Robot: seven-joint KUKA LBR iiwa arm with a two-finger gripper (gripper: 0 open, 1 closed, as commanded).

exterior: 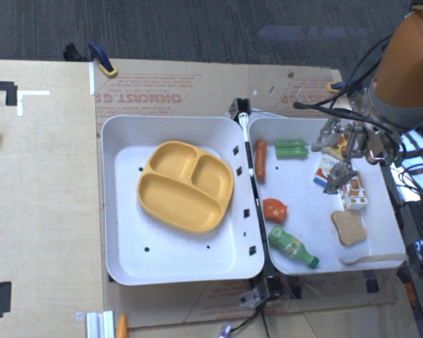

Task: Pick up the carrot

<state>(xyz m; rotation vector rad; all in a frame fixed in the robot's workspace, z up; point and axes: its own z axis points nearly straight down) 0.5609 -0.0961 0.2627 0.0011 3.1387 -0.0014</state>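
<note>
Carrot lies well left of the gripper.
The carrot runs near-to-far along the right bin's left wall; gripper, jaws' state unclear, hangs across the bin.

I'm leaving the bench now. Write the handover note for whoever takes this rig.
Gripper: over the right bin, above a small carton; nothing visibly held.
Carrot: lies along the right bin's left wall, beside the green block, apart from the gripper.
Done: nothing yet; carrot not picked.
Left: move across to the carrot, grasp it, lift.
</note>
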